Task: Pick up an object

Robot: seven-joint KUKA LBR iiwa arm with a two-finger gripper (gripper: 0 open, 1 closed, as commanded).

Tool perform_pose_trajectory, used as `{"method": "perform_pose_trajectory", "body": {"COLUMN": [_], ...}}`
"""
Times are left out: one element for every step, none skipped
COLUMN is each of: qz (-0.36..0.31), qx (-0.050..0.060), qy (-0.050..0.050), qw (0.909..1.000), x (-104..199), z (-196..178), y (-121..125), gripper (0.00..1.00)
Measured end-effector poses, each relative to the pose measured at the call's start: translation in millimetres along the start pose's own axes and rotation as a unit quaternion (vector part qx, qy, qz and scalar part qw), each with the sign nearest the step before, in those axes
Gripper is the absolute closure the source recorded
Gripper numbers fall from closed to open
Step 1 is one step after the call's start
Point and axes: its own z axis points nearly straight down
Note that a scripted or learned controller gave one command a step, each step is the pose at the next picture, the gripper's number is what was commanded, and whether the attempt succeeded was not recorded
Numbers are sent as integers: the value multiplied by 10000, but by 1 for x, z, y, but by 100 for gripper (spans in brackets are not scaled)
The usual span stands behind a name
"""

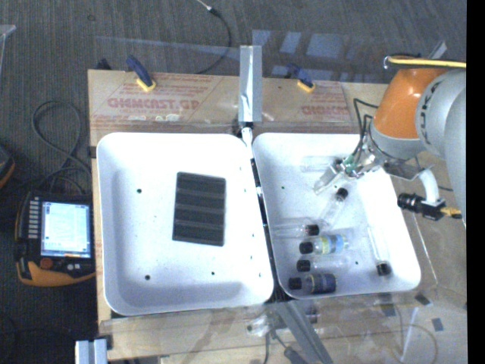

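Several small vials (324, 244) lie in the right bin (282, 174), below the gripper (350, 165).
Nearest, one clear vial (335, 203) lies lengthwise toward it; finger state cannot be told.

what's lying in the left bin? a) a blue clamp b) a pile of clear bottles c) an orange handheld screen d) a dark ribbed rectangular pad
d, a dark ribbed rectangular pad lies flat near the middle of the left bin; the clear bottles sit in the right bin.
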Motion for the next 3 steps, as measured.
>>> {"method": "perform_pose_trajectory", "body": {"qz": [0, 548, 551], "qx": [-27, 21, 28], "qy": [-18, 26, 25], "qw": [10000, 9985, 9985], "x": [0, 33, 32], "z": [-12, -102, -101], "y": [2, 53, 52], "gripper": [100, 100, 0]}}
